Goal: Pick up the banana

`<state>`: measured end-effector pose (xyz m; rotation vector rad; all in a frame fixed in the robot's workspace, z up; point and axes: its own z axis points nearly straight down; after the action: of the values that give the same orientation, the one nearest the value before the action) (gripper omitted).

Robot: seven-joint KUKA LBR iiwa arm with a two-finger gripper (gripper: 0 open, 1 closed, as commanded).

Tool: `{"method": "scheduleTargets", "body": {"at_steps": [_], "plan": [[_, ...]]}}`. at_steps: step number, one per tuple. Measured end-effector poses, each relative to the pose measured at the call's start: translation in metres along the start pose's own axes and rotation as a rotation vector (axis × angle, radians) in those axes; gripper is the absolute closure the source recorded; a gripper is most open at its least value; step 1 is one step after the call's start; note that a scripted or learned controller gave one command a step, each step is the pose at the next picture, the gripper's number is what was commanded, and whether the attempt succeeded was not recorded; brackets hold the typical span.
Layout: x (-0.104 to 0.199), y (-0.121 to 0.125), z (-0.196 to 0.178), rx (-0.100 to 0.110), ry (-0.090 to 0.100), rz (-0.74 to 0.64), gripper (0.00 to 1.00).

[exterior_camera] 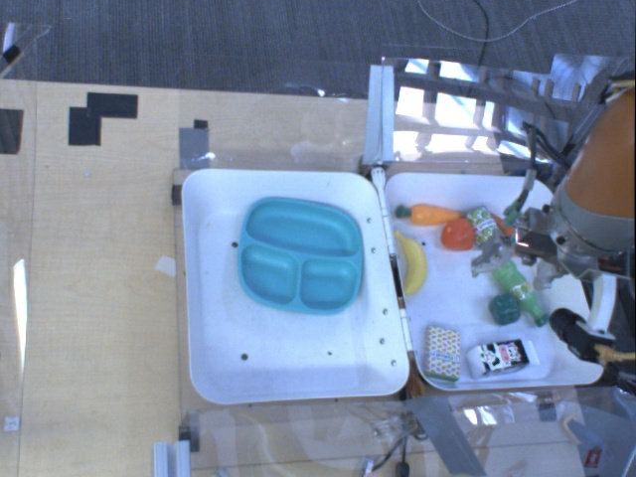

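I reach in from the right over the right bin (571, 371), my grey arm with its orange band filling that bin's far corner. My hand (494, 256) hangs low over the middle of the bin, among the small things there, and I cannot tell how wide it stands, because the metal parts blur together against the toys.

The banana (411, 262) lies at the left side of this bin, just beside the wall it shares with the left bin (209, 366). It is curved and lies lengthwise along that wall, well apart from my hand and untouched.

Behind the banana a carrot (433, 215) lies across the bin, with a red tomato (457, 234) just beside its tip. A green bottle (518, 284) and a dark teal block (504, 309) lie near my hand. At the near edge sit a patterned sponge (442, 352) and a small milk carton (503, 357).

In the left bin a blue divided plate (301, 254) rests on its own.
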<state>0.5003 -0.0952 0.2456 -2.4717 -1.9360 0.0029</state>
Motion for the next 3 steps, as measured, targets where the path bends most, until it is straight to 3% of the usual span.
{"method": "scheduleTargets", "body": {"at_steps": [1, 2, 3], "plan": [[0.073, 0.063, 0.062, 0.001, -0.001, -0.033, 0.00], [0.030, 0.084, 0.156, -0.006, 0.001, -0.074, 0.00], [0.032, 0.085, 0.148, -0.004, 0.004, -0.076, 1.00]]}}
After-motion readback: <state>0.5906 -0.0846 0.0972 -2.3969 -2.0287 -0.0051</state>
